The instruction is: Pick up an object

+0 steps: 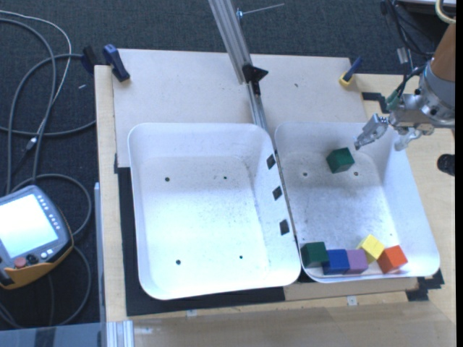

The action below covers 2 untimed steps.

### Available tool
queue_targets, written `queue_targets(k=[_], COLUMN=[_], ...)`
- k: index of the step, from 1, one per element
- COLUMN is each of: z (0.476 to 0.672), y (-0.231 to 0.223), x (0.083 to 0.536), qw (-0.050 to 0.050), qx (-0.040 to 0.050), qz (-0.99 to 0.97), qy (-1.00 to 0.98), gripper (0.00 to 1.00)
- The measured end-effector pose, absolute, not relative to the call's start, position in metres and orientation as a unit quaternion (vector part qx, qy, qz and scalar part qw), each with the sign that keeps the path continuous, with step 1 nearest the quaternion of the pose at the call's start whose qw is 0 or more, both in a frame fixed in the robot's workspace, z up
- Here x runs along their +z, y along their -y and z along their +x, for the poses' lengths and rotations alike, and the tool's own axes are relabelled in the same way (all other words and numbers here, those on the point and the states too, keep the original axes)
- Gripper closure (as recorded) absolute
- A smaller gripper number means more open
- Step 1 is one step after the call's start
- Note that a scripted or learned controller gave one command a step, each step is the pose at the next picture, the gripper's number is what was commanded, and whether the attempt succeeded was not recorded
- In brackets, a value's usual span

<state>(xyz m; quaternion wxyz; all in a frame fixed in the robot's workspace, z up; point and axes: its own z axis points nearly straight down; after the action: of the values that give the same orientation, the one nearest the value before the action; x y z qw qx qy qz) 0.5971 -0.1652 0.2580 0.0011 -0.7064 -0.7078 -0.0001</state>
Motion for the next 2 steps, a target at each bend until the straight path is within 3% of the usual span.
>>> queue_targets(k=[1,2], z=[0.644,0.646], y=[0.165,0.166], x=[0.1,0.116], qw=[0.003,0.0], qx=[0.0019,0.0001], qz=[-0.706,-0.706], qy=[0.708,0.708], gripper=[0.0,1.0])
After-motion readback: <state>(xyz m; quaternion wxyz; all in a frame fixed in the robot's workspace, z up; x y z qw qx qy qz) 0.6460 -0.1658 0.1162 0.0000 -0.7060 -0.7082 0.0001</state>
